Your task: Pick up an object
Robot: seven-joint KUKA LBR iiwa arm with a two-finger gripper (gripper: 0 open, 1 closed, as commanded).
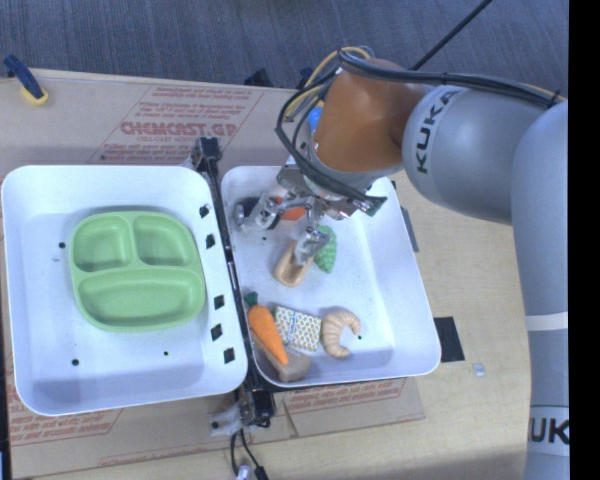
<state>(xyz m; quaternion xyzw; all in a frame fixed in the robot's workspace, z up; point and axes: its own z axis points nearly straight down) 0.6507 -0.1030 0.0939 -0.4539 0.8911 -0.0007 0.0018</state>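
Two white bins sit side by side on the worktop; the left bin carries a green divided plate, and the right bin carries the small things worth picking. The claw hangs low over the upper middle of the right bin, under the orange wrist band. Whether its tips are spread or closed cannot be told from this slant, and nothing can be seen to be held.

The nearest candidate is a tan, oblong piece, lying directly below the claw's tip and looking as if it meets it, with a green leafy piece just beside it on the right. The tan piece's long axis runs on a slant, from lower left up toward the claw. That is the relation the coming move appears to turn on: the thing sits at the claw's foot, not off to a side, so a short drop would probably serve better than a reach.

Further down the bin, well apart from the claw, lie a carrot, a patterned wafer-like piece and a croissant, clustered against the near wall.
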